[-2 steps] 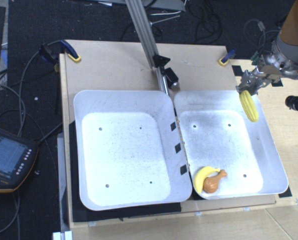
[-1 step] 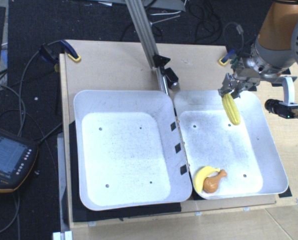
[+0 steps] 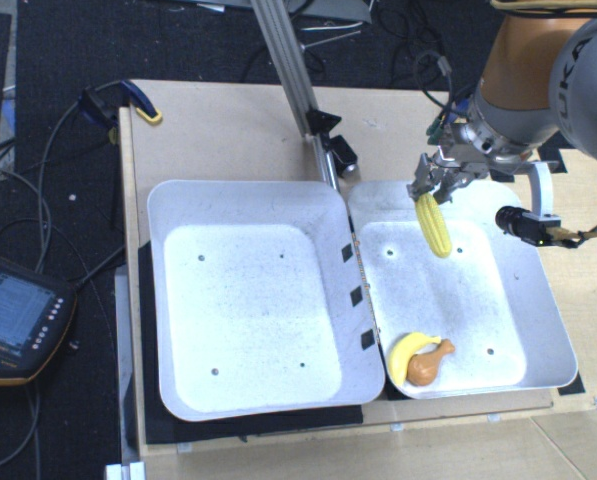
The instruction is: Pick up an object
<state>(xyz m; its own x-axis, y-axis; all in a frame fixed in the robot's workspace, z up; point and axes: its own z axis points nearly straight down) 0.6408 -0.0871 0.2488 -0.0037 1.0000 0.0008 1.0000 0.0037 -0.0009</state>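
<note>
Fingers: the gripper [image 3: 430,190] was closed on the top end of a yellow corn cob [image 3: 434,225], which hung down and slightly to the right from between them.
Corn cob: it was over the far part of the right bin [image 3: 538,278]; whether its lower tip touched the bin floor or hung just clear of it was hard to judge from this slant, though it looked lifted.
Arm: the grey wrist and its orange band [image 3: 526,43] reached in from the right, above the bin's far right corner.
Right bin: near its front left corner lay a banana [image 3: 406,349] and a brown drumstick-shaped toy [image 3: 426,363] (the two touching, the banana curled round the toy's far side).
Left bin: the white bin [image 3: 178,218] sat just beside the right one, their rims meeting at the centre.
Surroundings: a handheld control pendant [image 3: 13,318] lay on the dark floor to the left of the bench.
</note>
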